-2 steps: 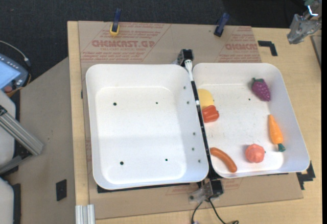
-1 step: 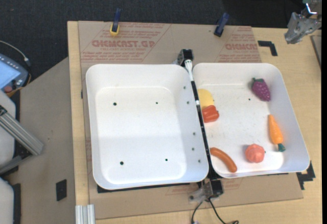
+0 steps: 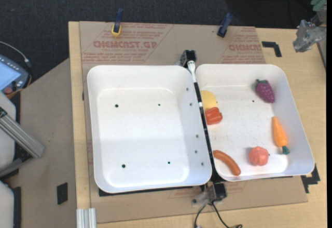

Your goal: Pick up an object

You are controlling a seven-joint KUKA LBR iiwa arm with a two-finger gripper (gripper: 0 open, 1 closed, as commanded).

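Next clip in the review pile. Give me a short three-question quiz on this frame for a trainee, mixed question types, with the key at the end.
1. True or false: the purple grapes lie in the left bin.
2. Which toy lies nearest the right bin's front edge by the divider? A) carrot B) sausage C) yellow piece
3. Fill in: the red pepper lies against the ____ piece.

Key
1. False; the grapes lie in the right bin, near its far corner.
2. B, the sausage.
3. Yellow; the two touch beside the divider. A pink round fruit sits near the carrot, and the gripper hangs off the bench's far right, away from both bins.
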